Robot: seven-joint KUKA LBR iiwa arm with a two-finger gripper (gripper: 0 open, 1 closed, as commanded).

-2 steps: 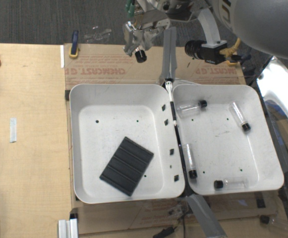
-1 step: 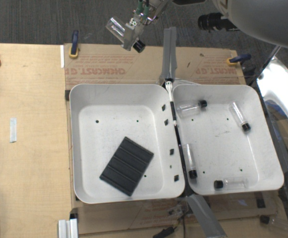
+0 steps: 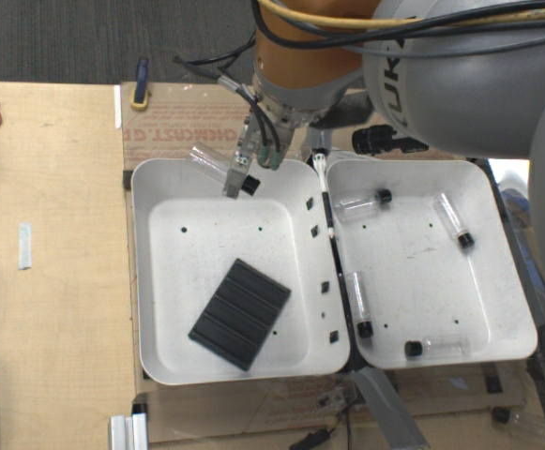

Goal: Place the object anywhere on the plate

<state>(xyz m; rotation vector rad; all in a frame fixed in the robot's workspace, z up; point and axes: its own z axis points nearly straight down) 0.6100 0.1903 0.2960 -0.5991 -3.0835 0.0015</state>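
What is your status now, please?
End effector over left bin back rim. Capped tube at its tip, grasp unclear. Black ribbed plate lies in that bin.

A pale wooden bench (image 3: 56, 251) stands against dark grey carpeted floor (image 3: 84, 26).

The grey arm (image 3: 469, 73) reaches in from the right, its orange band (image 3: 314, 22) high at the top edge. The gripper (image 3: 244, 178) hangs below it — over the left bin's back edge — holding a clear tube between its fingers.
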